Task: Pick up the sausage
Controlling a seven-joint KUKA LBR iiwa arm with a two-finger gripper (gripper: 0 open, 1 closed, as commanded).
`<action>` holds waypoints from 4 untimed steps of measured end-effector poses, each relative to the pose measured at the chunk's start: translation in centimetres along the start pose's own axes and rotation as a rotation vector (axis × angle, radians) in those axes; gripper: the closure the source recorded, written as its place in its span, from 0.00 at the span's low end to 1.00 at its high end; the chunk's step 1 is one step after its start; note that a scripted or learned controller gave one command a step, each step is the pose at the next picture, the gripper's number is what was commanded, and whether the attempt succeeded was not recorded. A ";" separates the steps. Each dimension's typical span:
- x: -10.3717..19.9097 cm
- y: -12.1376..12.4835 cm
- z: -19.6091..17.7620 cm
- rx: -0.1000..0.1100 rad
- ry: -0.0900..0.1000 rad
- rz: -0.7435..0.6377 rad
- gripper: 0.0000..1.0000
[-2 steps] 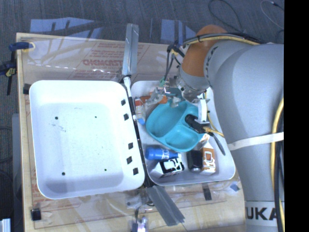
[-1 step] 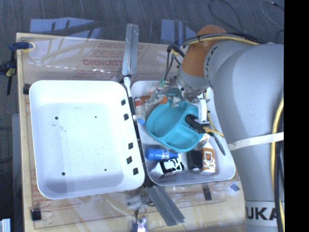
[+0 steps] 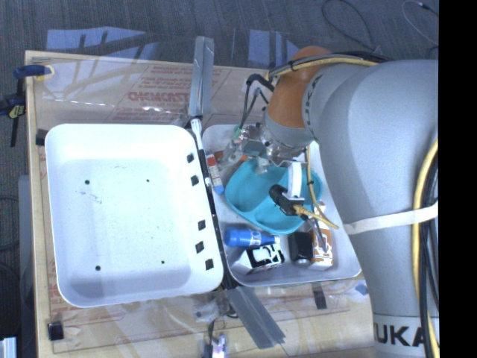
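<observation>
Two white bins sit side by side on the bench. The left bin shows a bare floor with a few dark specks. The right bin is crowded, and the arm covers much of its right side.

The arm reaches in from the right, its orange band above the far end of the right bin. Below the band, the gripper points down and left over the far part of that bin, at the far rim of a teal bowl. The wrist and the bowl hide its tip, so I cannot tell whether it is released or grasping anything.

The bowl lies tilted in the middle of the right bin. Just near of it, by the bin's left wall, is a blue bottle on its side. A black-and-white thing lies just right of and near the bottle, at the near wall. Right of that stands a dark can.

The sausage, as far as I can make out, is the brown-orange long piece just right of the can, in the near right corner, well apart from the gripper. A small red thing lies against the left wall at the far end.

Black clips run along the rim where the two bins meet. A blue clamp grips the bench's far left corner.
</observation>
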State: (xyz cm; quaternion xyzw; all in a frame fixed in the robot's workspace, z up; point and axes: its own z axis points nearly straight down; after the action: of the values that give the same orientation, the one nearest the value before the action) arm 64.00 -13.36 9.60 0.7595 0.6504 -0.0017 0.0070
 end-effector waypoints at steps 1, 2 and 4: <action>-3.8 2.5 0.1 0.009 0.015 -0.054 0.00; -3.8 2.5 0.2 0.009 0.014 -0.054 0.00; -3.8 2.5 0.2 0.009 0.015 -0.054 0.00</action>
State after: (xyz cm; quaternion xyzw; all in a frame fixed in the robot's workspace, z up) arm 65.85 -17.51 9.51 0.7416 0.6709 0.0007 -0.0014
